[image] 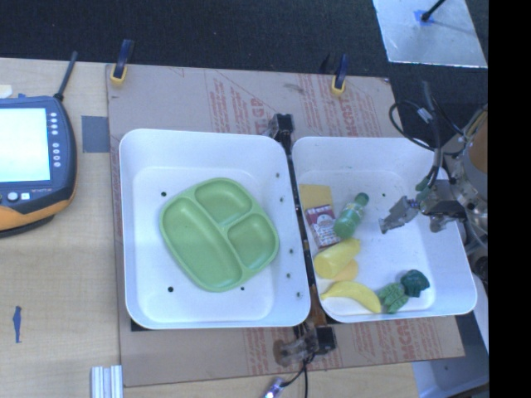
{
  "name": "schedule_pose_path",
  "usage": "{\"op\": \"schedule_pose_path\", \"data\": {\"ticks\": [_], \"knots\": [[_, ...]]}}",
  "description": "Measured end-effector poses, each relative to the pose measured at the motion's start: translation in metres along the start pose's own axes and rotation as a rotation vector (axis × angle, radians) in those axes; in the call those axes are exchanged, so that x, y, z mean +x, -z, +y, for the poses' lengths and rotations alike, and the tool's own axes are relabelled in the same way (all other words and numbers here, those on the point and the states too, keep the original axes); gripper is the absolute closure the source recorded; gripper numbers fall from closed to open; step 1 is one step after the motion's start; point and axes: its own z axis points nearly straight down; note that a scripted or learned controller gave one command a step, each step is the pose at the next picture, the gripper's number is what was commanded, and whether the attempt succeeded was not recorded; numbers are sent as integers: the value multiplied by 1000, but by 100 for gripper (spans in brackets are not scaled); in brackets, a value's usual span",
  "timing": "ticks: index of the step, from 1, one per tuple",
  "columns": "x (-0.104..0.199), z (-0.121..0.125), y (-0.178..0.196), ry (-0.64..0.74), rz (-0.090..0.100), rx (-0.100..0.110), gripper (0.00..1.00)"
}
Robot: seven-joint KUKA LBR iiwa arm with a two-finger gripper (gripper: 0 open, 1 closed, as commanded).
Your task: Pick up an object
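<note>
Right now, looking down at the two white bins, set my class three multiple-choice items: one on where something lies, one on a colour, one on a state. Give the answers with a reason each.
1. Where does the divided plate lie?
A. In the left bin
B. In the right bin
C. On the cardboard outside both bins

2. What colour is the small bottle?
A. Red
B. Green
C. Blue

3. How does the gripper stand toward the objects?
A. Closed around the banana
B. Pressing on the divided plate
C. Over the right bin, touching none of them

Answers:
1. A, since the plate rests on the floor of the left bin.
2. B, as its body and cap are green.
3. C, because the gripper sits above bare floor of the right bin, apart from the bottle and the banana.
</note>
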Motion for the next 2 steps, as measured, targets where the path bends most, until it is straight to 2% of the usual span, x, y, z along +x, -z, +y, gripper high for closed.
{"op": "schedule_pose_path", "data": {"ticks": [1,2], "knots": [[34,55,-88,2,-1,3,0],[28,77,-152,1,0,-2,0]]}}
